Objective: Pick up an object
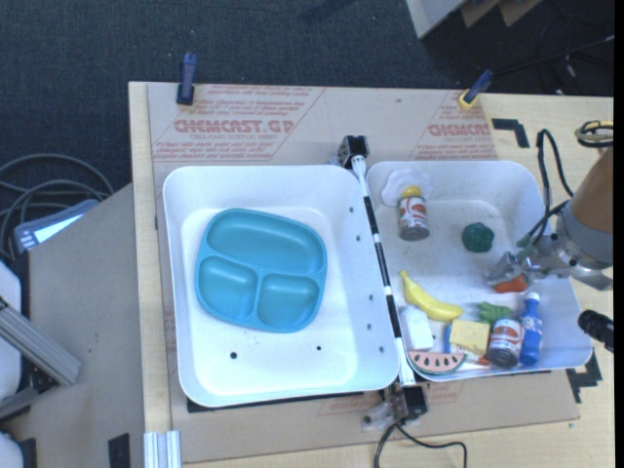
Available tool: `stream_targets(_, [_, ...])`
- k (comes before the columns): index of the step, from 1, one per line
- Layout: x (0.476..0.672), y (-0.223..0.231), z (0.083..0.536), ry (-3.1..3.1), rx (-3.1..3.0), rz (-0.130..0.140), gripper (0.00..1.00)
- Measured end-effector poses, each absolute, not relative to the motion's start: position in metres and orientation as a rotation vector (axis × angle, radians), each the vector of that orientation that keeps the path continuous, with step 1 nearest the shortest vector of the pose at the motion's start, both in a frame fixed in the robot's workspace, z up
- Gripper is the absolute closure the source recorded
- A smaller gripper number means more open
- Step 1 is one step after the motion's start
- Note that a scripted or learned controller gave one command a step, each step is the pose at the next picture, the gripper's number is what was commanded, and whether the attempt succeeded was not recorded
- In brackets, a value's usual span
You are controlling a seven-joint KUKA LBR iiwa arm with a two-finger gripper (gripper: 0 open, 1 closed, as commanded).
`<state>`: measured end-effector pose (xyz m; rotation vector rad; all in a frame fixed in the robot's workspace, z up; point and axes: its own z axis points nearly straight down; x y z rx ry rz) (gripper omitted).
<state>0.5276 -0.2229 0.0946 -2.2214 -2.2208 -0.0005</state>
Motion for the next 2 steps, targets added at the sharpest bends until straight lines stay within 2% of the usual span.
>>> stream_targets(1, [0.583,-0.141,0.16,-2.224,-2.22,-0.003,1.0])
stream_targets(2, [0.548,-0.08,0.215,-2.222,-2.219,-0.001,1.0])
